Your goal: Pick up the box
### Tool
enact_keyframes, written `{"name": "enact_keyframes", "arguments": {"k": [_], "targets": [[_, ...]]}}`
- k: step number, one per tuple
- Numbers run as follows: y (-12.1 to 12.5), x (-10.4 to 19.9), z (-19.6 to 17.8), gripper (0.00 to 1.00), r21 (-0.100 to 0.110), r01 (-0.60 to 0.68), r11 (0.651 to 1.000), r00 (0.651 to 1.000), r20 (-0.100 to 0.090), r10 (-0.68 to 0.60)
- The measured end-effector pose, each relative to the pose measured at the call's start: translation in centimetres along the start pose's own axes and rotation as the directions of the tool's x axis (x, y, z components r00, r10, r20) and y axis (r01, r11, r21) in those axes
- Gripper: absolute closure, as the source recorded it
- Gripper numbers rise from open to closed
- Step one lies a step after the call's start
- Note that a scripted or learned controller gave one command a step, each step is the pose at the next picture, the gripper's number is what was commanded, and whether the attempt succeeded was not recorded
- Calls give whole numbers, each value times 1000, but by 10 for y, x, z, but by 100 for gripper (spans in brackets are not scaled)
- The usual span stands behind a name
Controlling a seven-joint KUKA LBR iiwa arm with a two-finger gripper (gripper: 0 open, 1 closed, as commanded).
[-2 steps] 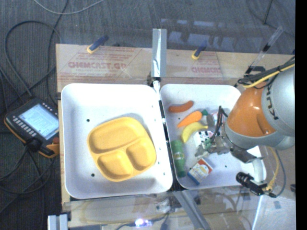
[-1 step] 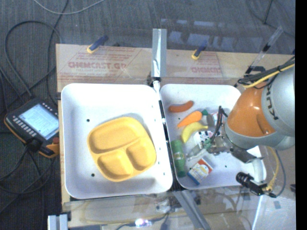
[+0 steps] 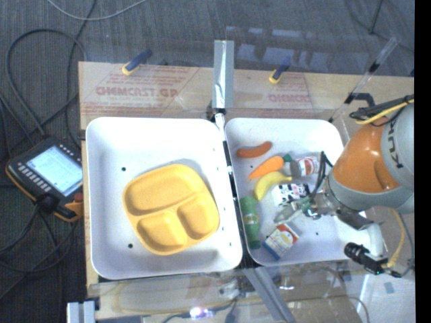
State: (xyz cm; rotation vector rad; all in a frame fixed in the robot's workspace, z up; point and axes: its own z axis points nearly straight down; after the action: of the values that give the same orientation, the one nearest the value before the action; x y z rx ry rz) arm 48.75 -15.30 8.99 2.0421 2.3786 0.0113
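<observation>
Grey carpet with black cables surrounds bench (image 3: 101, 86); we see two white bins side by side. Left bin (image 3: 108, 147) holds yellow divided tray (image 3: 172, 208). Right bin (image 3: 330, 136) holds sausage (image 3: 254, 150), carrot (image 3: 267, 166), banana (image 3: 271, 184), green bottle (image 3: 250, 219), small can (image 3: 304, 165). Box (image 3: 280, 240) lies near front wall of right bin, just right of bottle. Gripper (image 3: 291, 210) hovers just above box, apart from it; we cannot tell claw state. Orange-banded arm (image 3: 367, 170) enters from right.
</observation>
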Motion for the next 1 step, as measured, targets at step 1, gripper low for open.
{"name": "enact_keyframes", "arguments": {"k": [1], "targets": [[21,-46,1,0,0,-137,991,991,1,137]]}}
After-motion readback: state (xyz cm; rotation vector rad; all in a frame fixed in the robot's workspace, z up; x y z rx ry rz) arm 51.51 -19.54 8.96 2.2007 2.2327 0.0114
